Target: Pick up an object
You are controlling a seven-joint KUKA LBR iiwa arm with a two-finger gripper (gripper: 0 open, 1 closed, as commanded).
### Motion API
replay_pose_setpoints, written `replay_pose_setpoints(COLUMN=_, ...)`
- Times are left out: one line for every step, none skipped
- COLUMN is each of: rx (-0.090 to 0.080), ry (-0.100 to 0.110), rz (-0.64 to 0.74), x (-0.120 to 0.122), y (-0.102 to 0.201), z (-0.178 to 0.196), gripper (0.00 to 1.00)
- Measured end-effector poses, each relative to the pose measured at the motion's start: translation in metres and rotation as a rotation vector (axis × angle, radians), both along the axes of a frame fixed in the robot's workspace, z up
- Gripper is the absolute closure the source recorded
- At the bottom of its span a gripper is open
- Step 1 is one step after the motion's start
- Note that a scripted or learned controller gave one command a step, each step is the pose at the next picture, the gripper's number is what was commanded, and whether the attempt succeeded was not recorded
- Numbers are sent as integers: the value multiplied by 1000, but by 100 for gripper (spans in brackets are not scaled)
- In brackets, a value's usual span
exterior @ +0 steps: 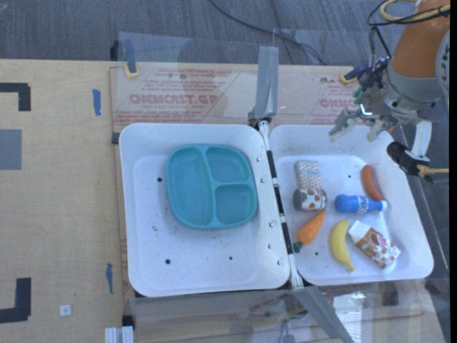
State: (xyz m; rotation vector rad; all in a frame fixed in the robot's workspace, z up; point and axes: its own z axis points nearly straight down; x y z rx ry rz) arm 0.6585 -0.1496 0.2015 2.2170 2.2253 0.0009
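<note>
Banana and carton lie at near edge of right bin, loose, within reach; hand hovers above far rim, fingers spread, pinching nothing; teal plate alone in left bin.

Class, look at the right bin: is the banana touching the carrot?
Apart. The camera view shows a strip of white bin floor between the banana and the carrot.

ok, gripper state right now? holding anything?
Gripper: open, nothing between its fingers; it sits over the far rim of the right bin, apart from the items in it.
</note>
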Motion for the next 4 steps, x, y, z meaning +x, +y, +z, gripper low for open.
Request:
replay_pose_setpoints(rx=0, ry=-1, rz=-75, x=-58, y=-74, z=-70, gripper=0)
replay_pose_setpoints(rx=9, ry=-5, rz=-87, x=-44, y=-62, z=-113, gripper=0)
replay_pose_setpoints(rx=2, ry=-8, rz=-87, x=-44, y=-65, z=-102, gripper=100)
replay_pose_setpoints(rx=-2, ry=-3, rz=-74, x=-2, y=-23, z=-19, gripper=100)
